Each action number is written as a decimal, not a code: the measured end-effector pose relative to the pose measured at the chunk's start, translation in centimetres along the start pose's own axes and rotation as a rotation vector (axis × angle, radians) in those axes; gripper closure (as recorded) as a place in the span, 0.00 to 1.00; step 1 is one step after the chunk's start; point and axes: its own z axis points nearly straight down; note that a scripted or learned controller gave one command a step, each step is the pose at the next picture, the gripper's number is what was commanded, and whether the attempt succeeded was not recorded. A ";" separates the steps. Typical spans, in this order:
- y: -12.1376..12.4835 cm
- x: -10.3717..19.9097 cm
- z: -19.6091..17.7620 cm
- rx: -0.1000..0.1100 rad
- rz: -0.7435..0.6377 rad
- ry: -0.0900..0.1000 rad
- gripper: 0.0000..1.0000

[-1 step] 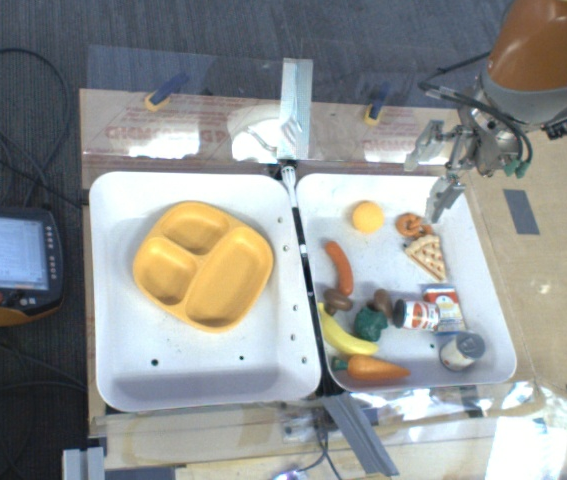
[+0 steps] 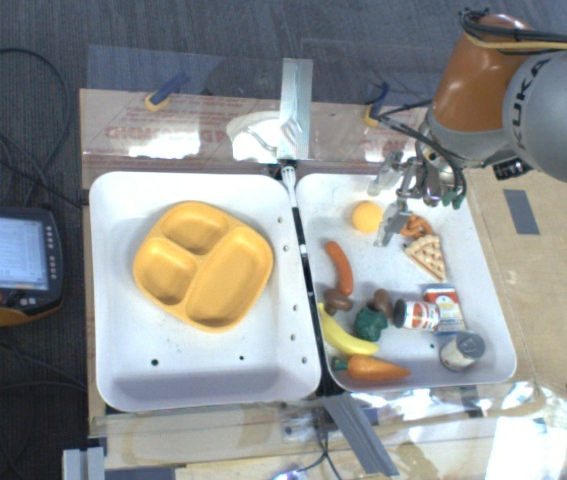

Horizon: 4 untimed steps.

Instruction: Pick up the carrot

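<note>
The carrot [image 2: 375, 370] is orange with a green stub and lies flat at the front edge of the right bin [image 2: 483, 268], just in front of a banana [image 2: 346, 336]. My gripper [image 2: 388, 204] hangs over the back of that bin, far behind the carrot. Its fingers are open and hold nothing. An orange ball [image 2: 366, 216] sits right beside the fingertips on their left.
The right bin also holds a red sausage [image 2: 338, 263], a waffle wedge [image 2: 427, 256], a green vegetable [image 2: 369, 323], a small can [image 2: 418, 315], a carton [image 2: 446, 306] and a round tin [image 2: 463, 348]. A yellow divided plate [image 2: 203, 263] lies in the left bin [image 2: 123, 368].
</note>
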 end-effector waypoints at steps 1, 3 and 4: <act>-0.6 0.2 4.7 0.000 0.163 -0.004 0.00; 2.0 1.4 7.1 -0.003 0.732 -0.019 0.00; -1.2 7.2 -0.6 -0.002 0.684 -0.016 0.00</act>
